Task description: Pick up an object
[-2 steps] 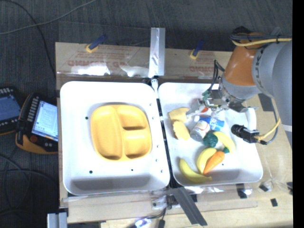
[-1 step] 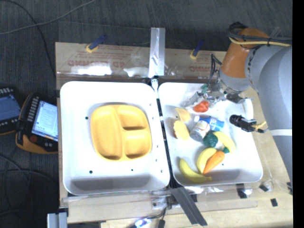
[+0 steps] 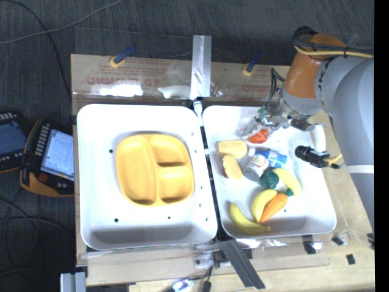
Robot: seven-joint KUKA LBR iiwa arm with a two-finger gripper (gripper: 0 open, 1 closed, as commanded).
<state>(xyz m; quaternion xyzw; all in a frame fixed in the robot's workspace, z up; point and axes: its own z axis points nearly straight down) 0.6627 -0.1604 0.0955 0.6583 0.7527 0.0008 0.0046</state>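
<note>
A yellow tray [image 3: 155, 167] sits in the left bin [image 3: 97, 224]. The right bin [image 3: 316, 215] holds bread [image 3: 231, 148], a can [image 3: 257, 163], bananas [image 3: 246, 221] and a carrot [image 3: 274, 205]. The gripper [image 3: 262, 121] hangs low over a red item [image 3: 258, 137] at the back.

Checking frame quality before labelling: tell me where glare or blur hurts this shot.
Camera view: the right bin rim is blown out white; the claw is small and soft over a red object; the yellow tray is evenly lit and sharp.
</note>
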